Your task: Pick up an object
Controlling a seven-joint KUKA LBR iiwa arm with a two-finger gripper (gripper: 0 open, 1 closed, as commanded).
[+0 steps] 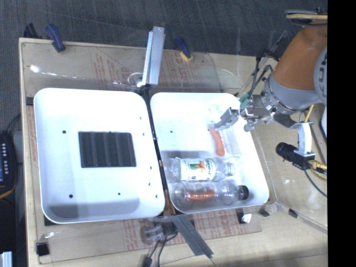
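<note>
Two bottles point(203, 169) lie below the claw point(230, 117).

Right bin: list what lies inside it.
The right bin holds two clear plastic bottles lying side by side and an orange stick-like item. Whatever lies beneath the bottles is hidden.

1 fixed camera sits above the bench point(289, 204) and looks down at a slant, far enough back to take in both white bins whole — the left bin point(89, 102) and the right bin point(183, 107) lie side by side across the middle of the frame. Dark floor runs along the top beyond the bench's far edge, where clamps point(54, 36) show. The arm point(297, 65) enters from the right side — cut off by the frame there.
</note>
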